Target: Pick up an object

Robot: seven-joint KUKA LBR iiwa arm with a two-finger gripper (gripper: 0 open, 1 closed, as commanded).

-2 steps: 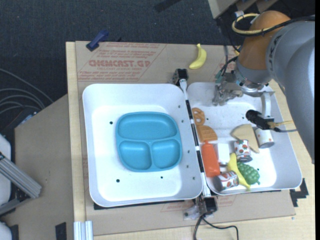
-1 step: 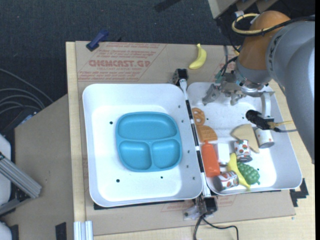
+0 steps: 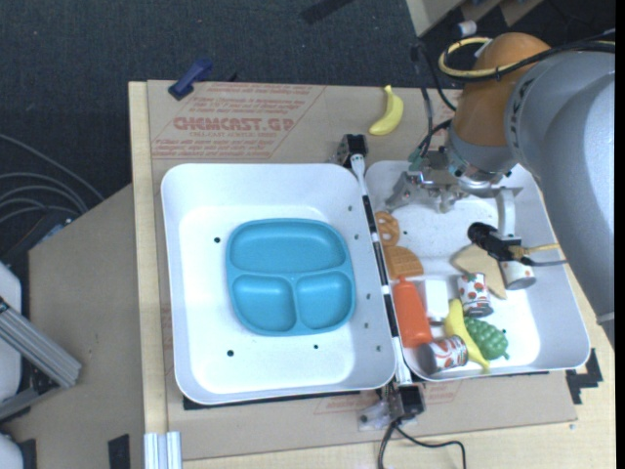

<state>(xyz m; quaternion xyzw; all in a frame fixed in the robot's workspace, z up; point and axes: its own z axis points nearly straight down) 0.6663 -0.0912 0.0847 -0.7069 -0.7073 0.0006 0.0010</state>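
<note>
The gripper (image 3: 431, 186) hangs low over the back left part of the right bin (image 3: 562, 345), above bare white floor. In front of it lie a brown pretzel (image 3: 389, 228) and a tan bread piece (image 3: 402, 260) along the bin's left wall. Further forward are an orange cylinder (image 3: 411, 313), a red-and-white can (image 3: 474, 294), a second can (image 3: 447, 353), a small yellow banana (image 3: 457, 322) and a green bumpy toy (image 3: 487, 341). A flat tan slab (image 3: 477, 259) sits mid-bin. Nothing shows between the gripper's tips.
The left bin (image 3: 186, 262) holds a blue divided plate (image 3: 290, 274). On the bench behind the bins lie a yellow banana (image 3: 387, 113) and a blue object (image 3: 190, 78). The grey arm (image 3: 571, 145) covers the right bin's back right corner.
</note>
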